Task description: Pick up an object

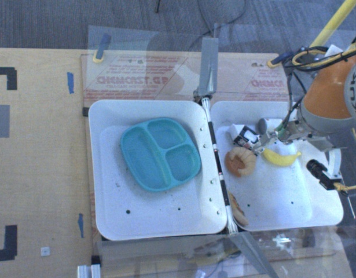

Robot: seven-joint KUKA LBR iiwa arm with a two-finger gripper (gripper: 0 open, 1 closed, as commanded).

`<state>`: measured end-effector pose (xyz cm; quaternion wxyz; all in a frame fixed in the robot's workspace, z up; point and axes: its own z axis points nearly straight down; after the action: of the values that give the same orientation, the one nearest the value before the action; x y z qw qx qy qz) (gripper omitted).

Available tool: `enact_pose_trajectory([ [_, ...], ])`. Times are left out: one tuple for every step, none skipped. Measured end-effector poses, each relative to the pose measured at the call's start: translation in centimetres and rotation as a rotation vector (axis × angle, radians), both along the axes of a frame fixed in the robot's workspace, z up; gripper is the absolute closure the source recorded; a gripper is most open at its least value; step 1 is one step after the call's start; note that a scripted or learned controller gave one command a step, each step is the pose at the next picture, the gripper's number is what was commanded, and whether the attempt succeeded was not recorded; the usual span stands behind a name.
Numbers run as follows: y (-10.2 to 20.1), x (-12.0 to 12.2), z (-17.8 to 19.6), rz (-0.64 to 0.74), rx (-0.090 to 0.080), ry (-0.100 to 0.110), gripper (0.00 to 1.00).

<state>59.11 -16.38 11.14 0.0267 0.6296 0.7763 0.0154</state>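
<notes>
In the right bin (282, 210) a brown doughnut-shaped pastry (240, 162) lies near the left wall. A yellow banana (282, 157) lies just right of it. My gripper (260, 145) hangs low over the bin's back part, between the pastry and the banana and just above both. A small black-and-white object (245, 136) sits right at its tip, behind the pastry. Whether it is touching the gripper cannot be made out. A brown bun-like piece (238, 209) rests against the bin's front left wall.
The left bin (108, 213) holds a teal divided plate (160, 153) lying flat. A grey divider (209, 68) stands behind the gap between the bins. The grey and orange arm (331, 97) covers the right bin's back right corner.
</notes>
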Motion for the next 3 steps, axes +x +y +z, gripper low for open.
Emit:
enact_pose_trajectory([
  [1.5,-2.0,-2.3,0.049,0.007,0.052,0.00],
  [1.1,-1.9,-1.1,0.042,0.005,0.046,1.00],
  [3.9,-3.5,-2.2,0.114,0.001,0.050,1.00],
])
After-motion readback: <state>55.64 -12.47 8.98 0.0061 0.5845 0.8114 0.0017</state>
